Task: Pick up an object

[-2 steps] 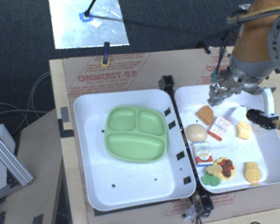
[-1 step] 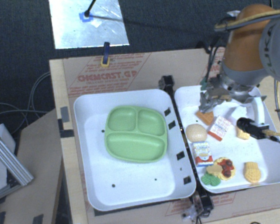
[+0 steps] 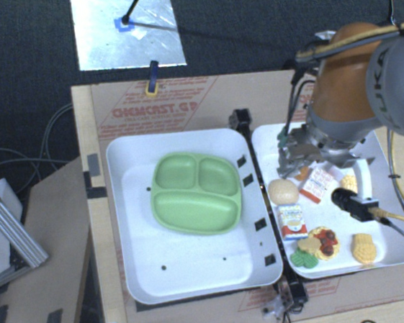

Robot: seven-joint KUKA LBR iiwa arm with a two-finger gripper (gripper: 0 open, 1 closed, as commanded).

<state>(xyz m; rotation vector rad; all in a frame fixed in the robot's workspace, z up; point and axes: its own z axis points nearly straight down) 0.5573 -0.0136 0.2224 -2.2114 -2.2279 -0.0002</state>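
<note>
Two shallow white bins are sitting side by side on the desk (image 3: 100,205), which is showing a cardboard top with red lettering. Entry one: the left bin (image 3: 133,223) is carrying one green divided plate (image 3: 195,193), lying flat near the middle with its three compartments facing up. Entry two: the right bin (image 3: 396,243) is carrying every loose piece available for picking. A beige rounded piece (image 3: 283,191) is lying by the bin's left wall. A red-and-white packet (image 3: 319,182) is lying just beside it on the right. A small printed box (image 3: 292,221) is resting below the beige piece. A toy pizza slice (image 3: 321,242) is sitting near the front wall, touching a green leafy piece (image 3: 304,258) at its left. A yellow waffle-like piece (image 3: 364,247) is lying apart from these, toward the front right corner. A small yellow piece (image 3: 349,182) is showing partly, right of the packet. Entry three: the grey arm (image 3: 390,92) with its orange band is reaching in from the right across the far half of the right bin. The tool (image 3: 294,160) is hanging over that bin's far left part, just above the beige piece and the packet. Whether it is open or closed cannot be told at this angle, and nothing is visibly sitting in its grasp.
</note>
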